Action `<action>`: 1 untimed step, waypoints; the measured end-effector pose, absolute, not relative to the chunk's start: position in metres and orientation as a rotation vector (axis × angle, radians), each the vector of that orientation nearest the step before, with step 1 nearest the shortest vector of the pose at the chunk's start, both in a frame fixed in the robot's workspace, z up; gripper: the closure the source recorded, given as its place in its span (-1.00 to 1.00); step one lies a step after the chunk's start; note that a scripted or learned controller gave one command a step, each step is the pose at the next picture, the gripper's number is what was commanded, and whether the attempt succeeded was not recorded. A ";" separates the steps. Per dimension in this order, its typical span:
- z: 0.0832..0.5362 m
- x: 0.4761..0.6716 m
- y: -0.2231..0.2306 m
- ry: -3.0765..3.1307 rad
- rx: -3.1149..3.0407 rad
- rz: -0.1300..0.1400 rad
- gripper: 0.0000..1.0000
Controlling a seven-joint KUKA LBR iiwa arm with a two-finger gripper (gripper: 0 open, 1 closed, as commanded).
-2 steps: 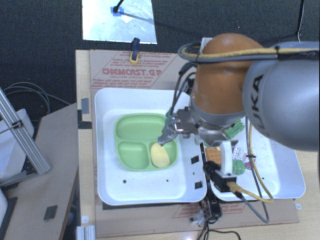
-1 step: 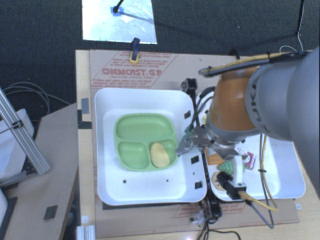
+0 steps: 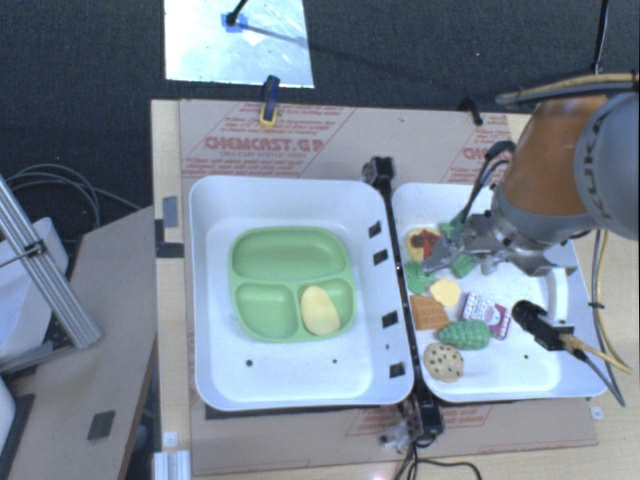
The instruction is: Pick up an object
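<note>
Round speckled cookie [image 3: 443, 361]; knobbly green piece [image 3: 466, 334], possibly plastic.

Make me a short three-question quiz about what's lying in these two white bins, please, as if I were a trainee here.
1. True or false: the pale yellow oval piece lies in the green divided plastic tray's lower right compartment.
2. Which bin holds the green tray: A, the left white bin; B, the right white bin?
3. Fill in: the round speckled cookie lies near the right bin's ____ left corner.

Key: 1 true. 2 A. 3 lower.
</note>
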State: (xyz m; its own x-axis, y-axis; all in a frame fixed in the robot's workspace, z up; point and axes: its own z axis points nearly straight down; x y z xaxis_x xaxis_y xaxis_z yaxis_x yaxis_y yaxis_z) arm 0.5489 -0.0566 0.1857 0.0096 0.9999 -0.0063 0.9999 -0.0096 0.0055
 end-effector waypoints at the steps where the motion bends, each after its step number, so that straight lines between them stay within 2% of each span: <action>1: 0.184 0.491 0.042 2.239 2.212 0.001 -1.00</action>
State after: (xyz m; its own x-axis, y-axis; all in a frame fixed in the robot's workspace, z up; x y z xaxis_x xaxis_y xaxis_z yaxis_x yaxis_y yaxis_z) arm 0.4907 0.0417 0.1837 -0.0123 0.9999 0.0047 0.9999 0.0124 -0.0039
